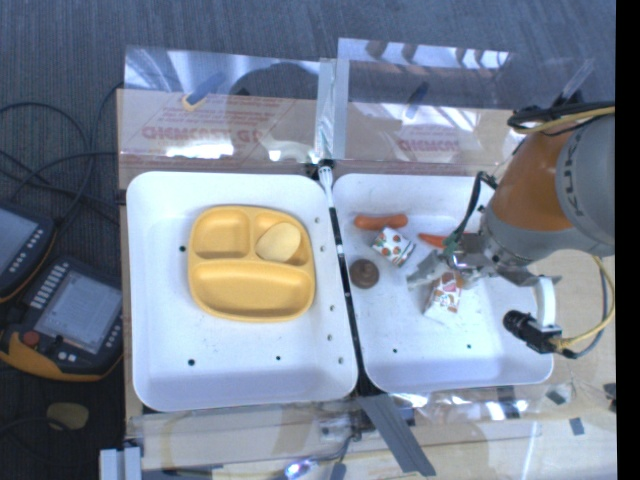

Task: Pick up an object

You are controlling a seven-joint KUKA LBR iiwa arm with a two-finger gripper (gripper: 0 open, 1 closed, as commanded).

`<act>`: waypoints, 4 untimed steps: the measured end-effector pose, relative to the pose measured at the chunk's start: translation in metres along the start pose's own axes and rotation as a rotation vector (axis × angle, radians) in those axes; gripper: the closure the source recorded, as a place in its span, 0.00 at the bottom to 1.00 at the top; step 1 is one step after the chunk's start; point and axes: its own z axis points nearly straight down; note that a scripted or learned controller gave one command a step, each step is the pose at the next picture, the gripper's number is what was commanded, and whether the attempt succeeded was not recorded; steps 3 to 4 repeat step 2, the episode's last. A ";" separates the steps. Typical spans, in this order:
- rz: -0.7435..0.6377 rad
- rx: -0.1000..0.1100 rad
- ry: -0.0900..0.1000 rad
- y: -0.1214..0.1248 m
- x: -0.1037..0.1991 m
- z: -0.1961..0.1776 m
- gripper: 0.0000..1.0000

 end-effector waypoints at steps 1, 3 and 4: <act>0.001 0.004 0.001 -0.001 0.000 -0.007 1.00; -0.001 0.001 -0.002 -0.033 0.051 -0.118 1.00; -0.001 0.001 -0.002 -0.033 0.051 -0.118 1.00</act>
